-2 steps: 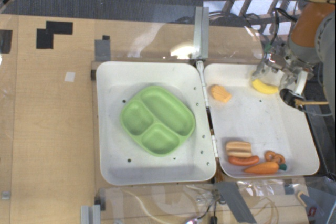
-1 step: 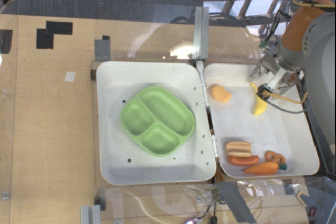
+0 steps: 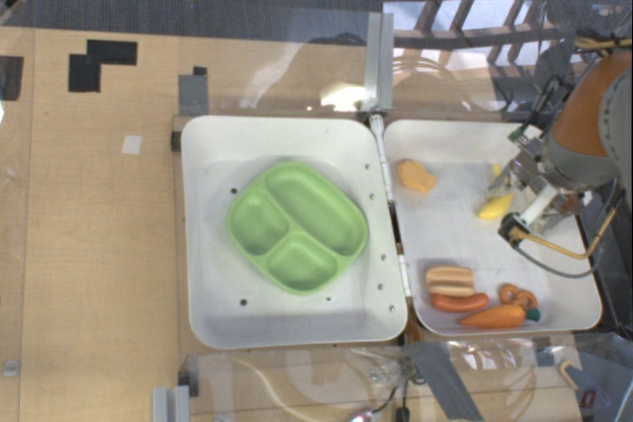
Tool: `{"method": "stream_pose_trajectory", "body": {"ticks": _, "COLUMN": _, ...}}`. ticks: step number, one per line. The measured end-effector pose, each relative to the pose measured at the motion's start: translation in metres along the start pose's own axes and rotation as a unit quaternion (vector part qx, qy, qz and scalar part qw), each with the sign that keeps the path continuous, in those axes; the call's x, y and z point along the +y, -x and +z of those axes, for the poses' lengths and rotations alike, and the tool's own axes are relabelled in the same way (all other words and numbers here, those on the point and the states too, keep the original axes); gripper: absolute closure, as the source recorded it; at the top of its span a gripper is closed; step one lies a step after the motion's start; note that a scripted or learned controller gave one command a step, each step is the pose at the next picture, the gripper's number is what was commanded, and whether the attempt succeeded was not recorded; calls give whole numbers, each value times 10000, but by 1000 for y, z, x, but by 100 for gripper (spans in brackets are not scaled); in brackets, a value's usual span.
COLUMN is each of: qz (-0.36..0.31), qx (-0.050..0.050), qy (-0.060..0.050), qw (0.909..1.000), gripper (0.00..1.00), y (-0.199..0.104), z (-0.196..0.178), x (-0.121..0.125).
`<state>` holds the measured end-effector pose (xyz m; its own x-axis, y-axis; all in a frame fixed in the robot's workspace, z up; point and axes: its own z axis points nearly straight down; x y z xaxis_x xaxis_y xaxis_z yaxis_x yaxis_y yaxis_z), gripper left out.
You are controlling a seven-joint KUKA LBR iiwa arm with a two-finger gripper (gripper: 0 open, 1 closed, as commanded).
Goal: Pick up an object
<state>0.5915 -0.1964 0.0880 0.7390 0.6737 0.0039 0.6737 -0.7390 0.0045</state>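
Yellow toy point(image 3: 493, 208), small, smooth and rounded, lies in the right bin point(image 3: 465, 232) near its right side, touching or just under the gripper point(image 3: 514, 188). Cannot tell how the gripper is set. Left bin point(image 3: 208, 311) holds a green divided plate point(image 3: 297, 227).

A wooden bench point(image 3: 89, 242) bears two white bins: the left bin point(image 3: 213, 311) and the right bin point(image 3: 445, 212), side by side.
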Motion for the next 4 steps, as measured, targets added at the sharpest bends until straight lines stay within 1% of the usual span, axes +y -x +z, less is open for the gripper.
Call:
{"method": "stream_pose_trajectory", "body": {"ticks": 1, "qz": -264, "qx": -2, "qy": -2, "qw": 9997, "gripper": 0, "y": -26, "z": -83, "x": 30}}
{"method": "stream_pose_trajectory", "body": {"ticks": 2, "qz": -172, "qx": -4, "qy": -10, "qw": 9999, "gripper": 0, "y": -11, "z": -7, "x": 12}}
{"method": "stream_pose_trajectory", "body": {"ticks": 3, "qz": -185, "qx": 10, "qy": -2, "qw": 9998, "gripper": 100, "y": -13, "z": -18, "x": 12}}
{"method": "stream_pose_trajectory", "body": {"ticks": 4, "qz": -178, "qx": -2, "qy": -9, "qw": 9998, "gripper": 100, "y": -44, "z": -120, "x": -39}}
